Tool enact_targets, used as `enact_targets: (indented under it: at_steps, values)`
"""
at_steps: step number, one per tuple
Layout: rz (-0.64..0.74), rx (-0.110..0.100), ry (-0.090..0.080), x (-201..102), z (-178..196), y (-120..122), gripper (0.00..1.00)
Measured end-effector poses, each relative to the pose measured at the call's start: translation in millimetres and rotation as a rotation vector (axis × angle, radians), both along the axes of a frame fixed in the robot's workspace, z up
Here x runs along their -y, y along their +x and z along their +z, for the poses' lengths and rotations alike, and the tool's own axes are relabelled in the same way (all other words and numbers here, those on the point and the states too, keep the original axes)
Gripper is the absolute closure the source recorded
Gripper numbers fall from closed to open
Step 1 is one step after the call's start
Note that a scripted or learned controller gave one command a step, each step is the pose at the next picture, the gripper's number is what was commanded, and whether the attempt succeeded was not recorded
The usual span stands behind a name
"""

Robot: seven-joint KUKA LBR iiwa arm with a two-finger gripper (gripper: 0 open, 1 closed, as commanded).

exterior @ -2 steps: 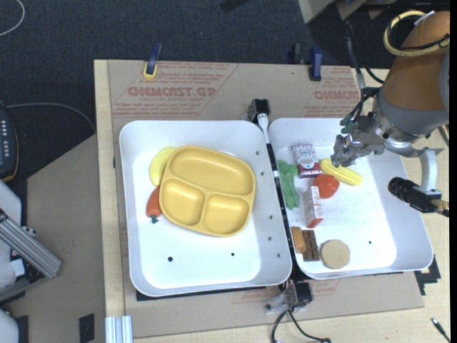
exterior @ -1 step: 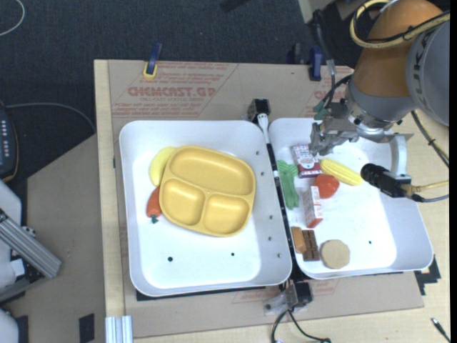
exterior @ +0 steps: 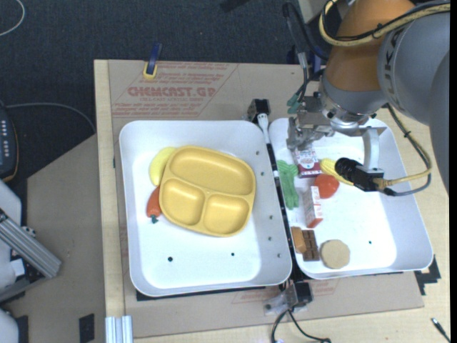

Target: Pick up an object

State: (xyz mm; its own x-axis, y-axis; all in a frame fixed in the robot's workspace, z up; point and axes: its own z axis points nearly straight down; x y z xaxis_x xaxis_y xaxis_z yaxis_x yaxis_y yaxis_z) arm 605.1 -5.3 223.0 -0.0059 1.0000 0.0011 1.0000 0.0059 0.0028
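Two white bins side by side: left bin (exterior: 136, 191) holds a big yellow divided tray (exterior: 207, 190) lying over a banana (exterior: 160, 163) and a carrot (exterior: 153, 203). Right bin (exterior: 400, 220) holds the small pickable stuff, loosely scattered: green piece (exterior: 287, 177), red carton (exterior: 314, 206), tomato (exterior: 327, 185), cookie (exterior: 335, 254), brown bar (exterior: 308, 243). Arm reaches from right, wrist bent down over the right bin's far-left corner. Gripper (exterior: 305, 145) sits just above a small red-white packet (exterior: 308, 163); grasp state unclear.

One fixed camera looked down at a slant from above the bench (exterior: 178, 84), far enough back to take in both bins, the left bin (exterior: 136, 191) at frame centre-left and the right bin (exterior: 407, 227) at centre-right. The arm (exterior: 385, 41) entered from the upper right. Dark floor filled the top.
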Motion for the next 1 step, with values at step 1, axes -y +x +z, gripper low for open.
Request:
enact_targets:
  at_steps: [1]
  values:
    - [-0.004,-0.001,-0.002,-12.1,-7.6,7.1,1.0]
